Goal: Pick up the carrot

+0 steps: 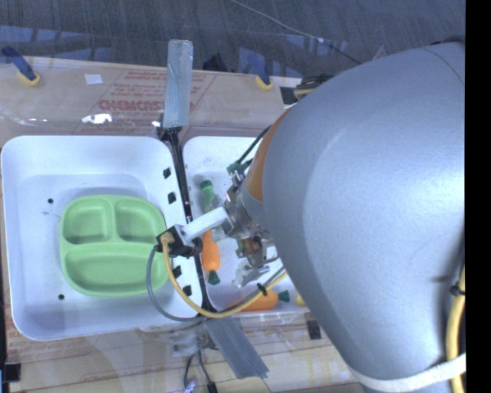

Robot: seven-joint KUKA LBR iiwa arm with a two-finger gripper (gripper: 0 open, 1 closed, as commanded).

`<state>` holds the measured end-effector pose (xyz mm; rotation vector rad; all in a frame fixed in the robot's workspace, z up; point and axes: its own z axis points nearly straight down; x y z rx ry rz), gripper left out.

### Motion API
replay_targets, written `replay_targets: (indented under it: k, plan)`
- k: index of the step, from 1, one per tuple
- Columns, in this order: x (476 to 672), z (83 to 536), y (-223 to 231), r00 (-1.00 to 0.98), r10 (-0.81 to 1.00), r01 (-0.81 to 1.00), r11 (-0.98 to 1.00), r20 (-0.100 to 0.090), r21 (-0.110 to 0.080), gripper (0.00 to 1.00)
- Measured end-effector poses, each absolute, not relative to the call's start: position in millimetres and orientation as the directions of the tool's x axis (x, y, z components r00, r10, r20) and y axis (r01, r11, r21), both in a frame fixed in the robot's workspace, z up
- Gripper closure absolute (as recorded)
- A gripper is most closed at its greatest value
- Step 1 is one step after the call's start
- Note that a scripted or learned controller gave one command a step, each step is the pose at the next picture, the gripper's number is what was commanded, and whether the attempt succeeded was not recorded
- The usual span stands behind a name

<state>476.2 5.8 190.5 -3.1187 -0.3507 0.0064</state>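
Note:
A small orange carrot (210, 255) with a green end lies in the right bin (198, 155), close to its left wall. A second orange carrot-like piece (259, 301) with a green tip lies near the bin's front edge. The gripper (250, 256) hangs low in the right bin, just right of the small carrot, and its tip is partly hidden among cables and the wrist. The big grey arm (368, 211) covers most of the right bin. I cannot see anything held.
A green divided plate (110, 244) lies in the left bin (24, 219). A green item (205, 191) lies at the back left of the right bin. A yellow and black cable (176, 289) loops over the wall between the bins.

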Motion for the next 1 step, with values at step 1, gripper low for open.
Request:
replay_targets:
  k: [1]
  plan:
    - [476.2,190.4,6.2,0.975,0.223,0.223,-0.975,-0.004,-0.004,0.0]
